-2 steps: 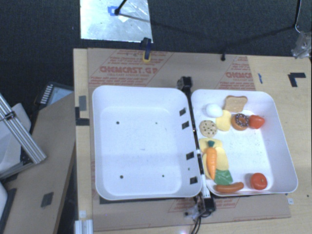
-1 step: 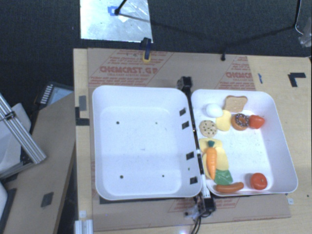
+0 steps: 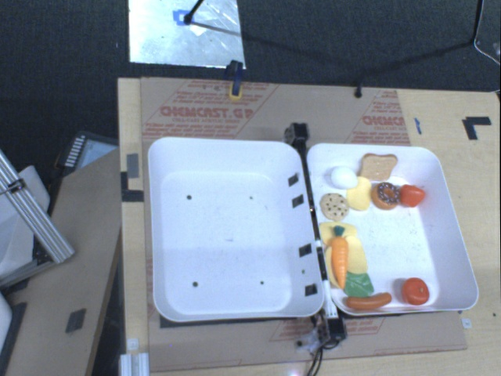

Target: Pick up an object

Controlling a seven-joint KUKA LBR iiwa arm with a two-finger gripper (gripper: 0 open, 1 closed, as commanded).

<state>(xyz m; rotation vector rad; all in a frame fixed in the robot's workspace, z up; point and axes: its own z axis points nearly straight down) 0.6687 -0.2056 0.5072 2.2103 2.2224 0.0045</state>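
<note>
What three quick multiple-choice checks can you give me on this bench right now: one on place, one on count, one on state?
1. Which bin holds the toy food?
A. The left bin
B. The right bin
C. Both bins

2. How many red tomatoes lie in that bin?
A. One
B. Two
C. Four

3. How does the carrot lie?
A. Flat, its green top toward the near rim
B. Standing upright on its tip
C. Hanging over the bin's rim

Answers:
1. B: the bread slice, egg, cookie and doughnut all sit in the right bin.
2. B: one tomato lies beside the doughnut, another tomato near the front corner.
3. A: the carrot lies flat along the bin's left side, with the sausage just beyond its green end.
</note>
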